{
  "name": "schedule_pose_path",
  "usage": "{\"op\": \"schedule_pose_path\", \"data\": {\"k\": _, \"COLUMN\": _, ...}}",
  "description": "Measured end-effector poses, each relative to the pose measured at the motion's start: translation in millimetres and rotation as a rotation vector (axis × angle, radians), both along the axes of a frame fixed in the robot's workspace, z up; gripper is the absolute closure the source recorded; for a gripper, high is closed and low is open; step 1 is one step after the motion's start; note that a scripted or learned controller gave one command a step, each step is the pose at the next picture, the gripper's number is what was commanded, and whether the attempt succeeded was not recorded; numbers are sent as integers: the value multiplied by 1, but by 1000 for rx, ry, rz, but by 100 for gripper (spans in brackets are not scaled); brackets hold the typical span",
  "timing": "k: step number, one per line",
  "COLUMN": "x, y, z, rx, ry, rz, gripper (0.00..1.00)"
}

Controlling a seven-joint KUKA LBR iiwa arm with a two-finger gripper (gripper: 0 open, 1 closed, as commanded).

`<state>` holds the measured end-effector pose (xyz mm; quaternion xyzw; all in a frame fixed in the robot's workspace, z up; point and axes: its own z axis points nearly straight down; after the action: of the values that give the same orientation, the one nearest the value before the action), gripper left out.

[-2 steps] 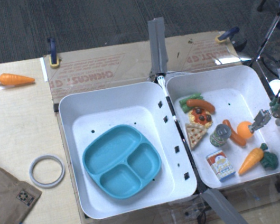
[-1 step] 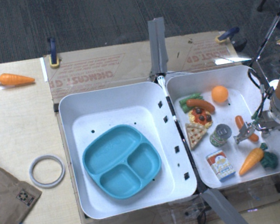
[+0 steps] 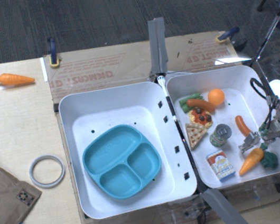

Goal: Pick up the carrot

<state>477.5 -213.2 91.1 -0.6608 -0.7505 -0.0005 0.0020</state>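
An orange carrot (image 3: 249, 162) with a green leafy top (image 3: 270, 160) lies tilted near the front right corner of the right bin (image 3: 237, 178). My gripper (image 3: 249, 142) reaches in from the right and hangs just above and behind the carrot's thick end. It is open, and nothing shows between its metal fingers (image 3: 243, 147). A second carrot (image 3: 13, 79) lies on the bench top at the far left, outside both bins.
The right bin also holds a red sausage (image 3: 242, 124), a tin can (image 3: 220, 134), a small carton (image 3: 221, 165), a pizza slice (image 3: 196, 133), an orange (image 3: 215, 96) and a hot dog (image 3: 200, 104). A blue divided plate (image 3: 122, 161) sits in the left bin. A tape ring (image 3: 47, 170) lies on the bench.
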Motion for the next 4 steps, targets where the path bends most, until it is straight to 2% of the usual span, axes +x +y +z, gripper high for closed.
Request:
{"op": "schedule_pose_path", "data": {"k": 1, "x": 0, "y": 0, "z": 8, "rx": -1, "ry": 0, "rz": -3, "gripper": 100}}
{"op": "schedule_pose_path", "data": {"k": 2, "x": 0, "y": -9, "z": 121, "rx": -5, "ry": -2, "rz": -118, "gripper": 100}}
{"op": "schedule_pose_path", "data": {"k": 3, "x": 26, "y": 78, "z": 114, "rx": -4, "ry": 1, "rz": -218, "gripper": 100}}
{"op": "schedule_pose_path", "data": {"k": 4, "x": 26, "y": 77, "z": 114, "rx": -4, "ry": 1, "rz": -218, "gripper": 0}}
